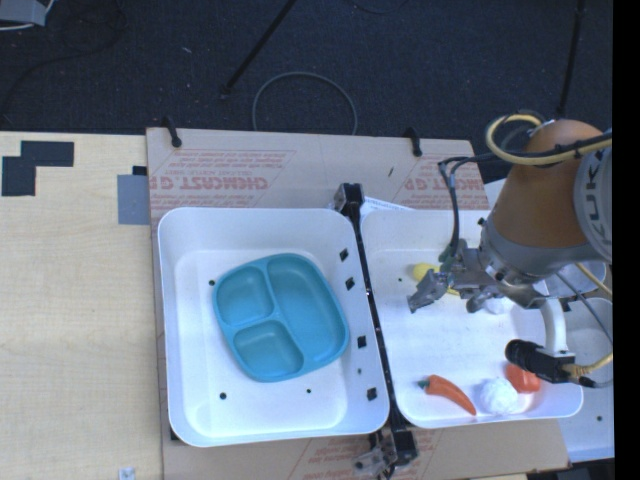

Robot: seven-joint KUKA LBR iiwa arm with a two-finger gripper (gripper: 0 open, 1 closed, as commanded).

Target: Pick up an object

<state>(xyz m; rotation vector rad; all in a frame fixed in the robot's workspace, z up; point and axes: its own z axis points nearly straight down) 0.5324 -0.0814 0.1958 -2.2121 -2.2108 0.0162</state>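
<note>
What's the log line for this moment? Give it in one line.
arm: over right bin | gripper: beside yellow object, nothing seen held | carrot: front of bin | blue tray: left bin

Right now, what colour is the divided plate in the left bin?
Light blue plate, seen in the camera view.

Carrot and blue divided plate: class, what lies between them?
In the camera view, between the carrot and the blue divided plate run white bin floor and the black-clipped divider where both bins meet.

Counting what is sitting on the surface

Two white bins [190, 268] are sitting side by side, holding one blue divided plate [280, 315], one orange carrot [450, 393], one white ball [499, 396].
</note>
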